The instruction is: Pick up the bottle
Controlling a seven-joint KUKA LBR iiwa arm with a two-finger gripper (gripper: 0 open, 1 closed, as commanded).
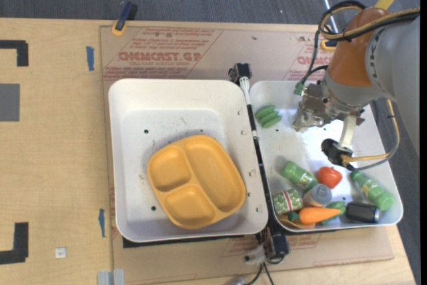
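Two green bottles lie in the right bin. One bottle rests near the bin's middle, and the other bottle lies against the right wall. My gripper hangs over the upper part of the right bin, under the orange wrist band. It is above and slightly right of the middle bottle, well apart from it. Nothing shows in its grasp.
Around the bottles lie a red tomato, a small can, a grey cap, a carrot, a black item and a green pod. The left bin holds a yellow divided plate.
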